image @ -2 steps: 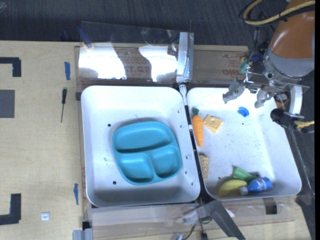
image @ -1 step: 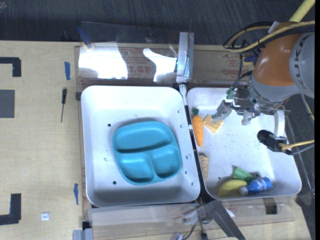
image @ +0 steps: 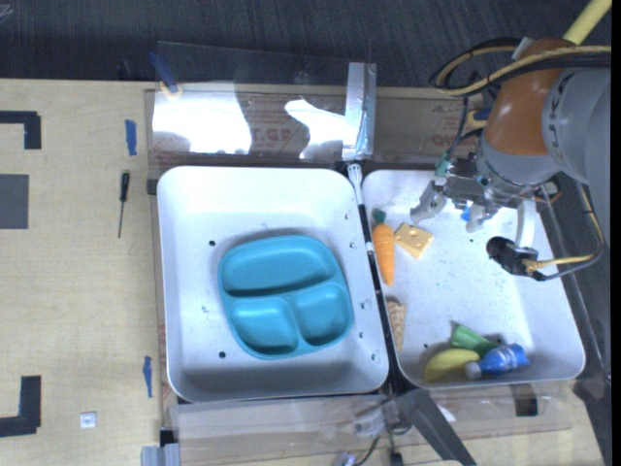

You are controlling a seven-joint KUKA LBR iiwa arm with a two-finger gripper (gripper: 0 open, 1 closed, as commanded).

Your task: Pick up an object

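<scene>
Now you have the hand [image: 448, 199] hanging over the far end of the right bin [image: 553, 304], under the grey arm [image: 582, 124] with its orange band, which comes in from the right. You can see one pale finger [image: 428, 203] slanting down and left toward the bin floor, with nothing caught against it; whether the fingers are spread or pressed together, you cannot tell from this angle.

Just below and left of that finger lies the yellow cheese wedge [image: 415, 241], close to it but apart. Beside the cheese, along the bin's left wall, the orange carrot [image: 385, 250] lies lengthwise, with a small brown speckled piece [image: 395, 312] further toward you along the same wall.

At the near edge of the right bin you will find a cluster: a yellow banana [image: 450, 363], a green item [image: 471, 338] just behind it, and a blue bottle [image: 502, 359] touching them on the right.

Your left bin [image: 184, 202] holds a blue three-compartment tray [image: 284, 293], lying flat. A screwdriver [image: 123, 200] rests on the wooden counter [image: 68, 289] to the left.
</scene>
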